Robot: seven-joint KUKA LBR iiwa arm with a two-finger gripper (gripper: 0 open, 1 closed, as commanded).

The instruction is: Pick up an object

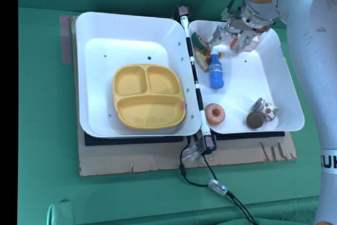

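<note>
The right bin (279, 68) holds 1 blue bottle (216, 70), 1 donut (215, 114) and 1 cup (262, 111); the hand's (231, 42) grip can't be judged.

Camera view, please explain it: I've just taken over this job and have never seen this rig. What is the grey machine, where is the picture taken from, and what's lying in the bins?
The picture comes from a single fixed camera above the bench, looking down at a slant. The grey arm with the orange band is the robot, reaching in from the right. Its gripper is at the far end of the right bin, just above a blue bottle. I cannot tell whether it holds anything. That bin also holds a doughnut, a patterned cup on its side and some packets by the divider. The left bin holds a yellow divided plate.
</note>
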